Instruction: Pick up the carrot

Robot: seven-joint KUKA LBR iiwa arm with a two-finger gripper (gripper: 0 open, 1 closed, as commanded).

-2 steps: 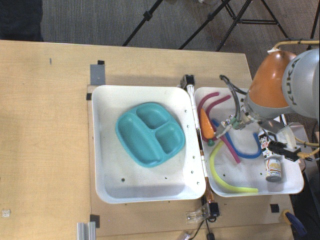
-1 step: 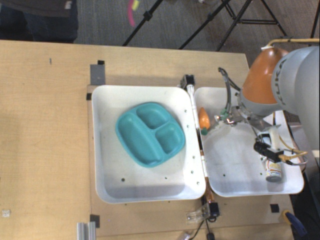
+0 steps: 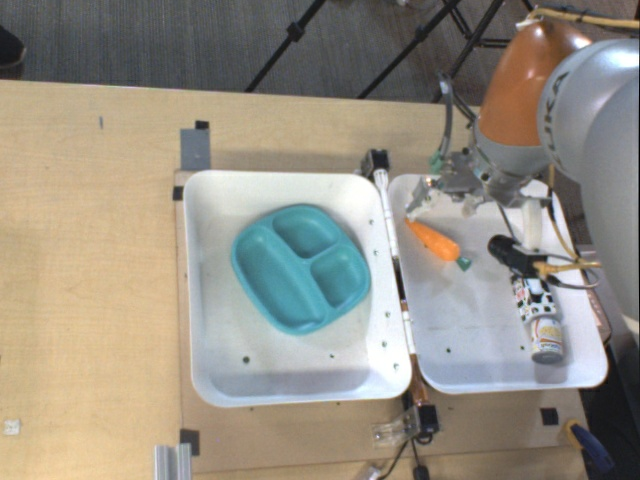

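Starting on the left: the wooden bench (image 3: 90, 268) has a shallow white plastic bin (image 3: 205, 368) with rounded corners. The only thing sitting in it is a teal plate (image 3: 300, 268), smooth, roughly oval and split into three compartments.

Right next to it, wall against wall, is the second bin (image 3: 480, 373), same glossy white plastic. The carrot (image 3: 432, 239) is in this one, in the far-left part, lying flat on bare floor just beside the wall the two bins share. It's a small orange toy-looking thing, smooth and tapered. Its long axis runs diagonally, with the narrow tip pointing up-left toward the dividing wall and the green stub end pointing down-right toward the middle of the bin.

The gripper (image 3: 448, 190) hangs just behind the carrot, near the bin's far edge, on the grey arm with the orange band. From this angle I can't tell whether it's spread or closed. It isn't holding anything.

Further right, a bottle (image 3: 540, 320) lies along the right wall. It has a black-and-white patterned label and a grey cap on its near end, and it's well apart from the carrot.
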